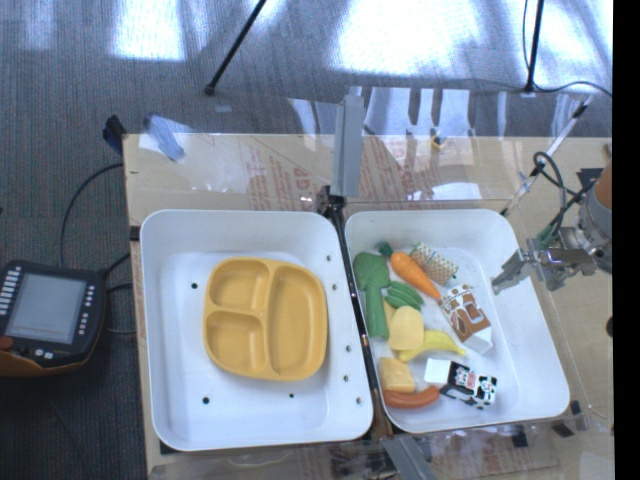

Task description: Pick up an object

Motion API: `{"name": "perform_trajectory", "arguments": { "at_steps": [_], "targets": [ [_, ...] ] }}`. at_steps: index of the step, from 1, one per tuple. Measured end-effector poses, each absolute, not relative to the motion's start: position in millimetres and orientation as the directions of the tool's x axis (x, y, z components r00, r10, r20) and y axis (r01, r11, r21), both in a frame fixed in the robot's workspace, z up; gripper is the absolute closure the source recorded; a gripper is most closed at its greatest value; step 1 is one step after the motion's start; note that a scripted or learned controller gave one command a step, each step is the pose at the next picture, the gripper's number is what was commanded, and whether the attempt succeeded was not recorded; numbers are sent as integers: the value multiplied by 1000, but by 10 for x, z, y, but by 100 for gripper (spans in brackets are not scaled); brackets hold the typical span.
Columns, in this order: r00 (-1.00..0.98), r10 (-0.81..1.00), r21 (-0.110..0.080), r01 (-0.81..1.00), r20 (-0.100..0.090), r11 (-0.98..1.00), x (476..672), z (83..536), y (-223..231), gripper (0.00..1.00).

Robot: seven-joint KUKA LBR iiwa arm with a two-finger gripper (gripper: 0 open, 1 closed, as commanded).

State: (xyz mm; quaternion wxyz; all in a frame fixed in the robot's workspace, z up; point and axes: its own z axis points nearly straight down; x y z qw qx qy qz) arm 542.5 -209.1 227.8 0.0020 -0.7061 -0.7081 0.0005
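Camera view, looking down on the bench: the two-finger gripper (512, 273) reaches in from the right and hangs over the right-hand edge of the right white plastic bin (530, 368), its thin metal fingers (505, 274) pointing left toward the bin's middle. The jaws look slightly apart with nothing between them, though they are small and hard to read. Just left of the jaws and a little below lies a brown-and-white printed carton (466, 317), the nearest item, apart from the fingertips. Further left of the jaws sit an orange toy carrot (414, 273) and a small tan patterned block (434, 262) beside it. Beyond those, well left of the jaws, are green toy vegetables (376, 290), with a yellow toy banana (432, 345) and a pale yellow rounded piece (405, 328) below them. Lower still, toward the bin's front, lie a black-and-white cow-pattern carton (469, 385) and a red-orange toy sausage (411, 399). Far to the left of the jaws, the left white plastic bin (170, 368) holds a yellow three-compartment plastic tray (266, 319).
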Motion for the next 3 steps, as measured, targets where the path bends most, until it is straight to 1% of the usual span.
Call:
{"name": "perform_trajectory", "arguments": {
  "at_steps": [1,2,3],
  "targets": [
    [-40,999,-14,999,6,40,5468,927,-1837,0],
    [-35,999,-6,999,4,35,5492,1064,-1857,100],
    [-75,997,9,997,-1,75,5451,2274,-1266,100]
  ]
}}
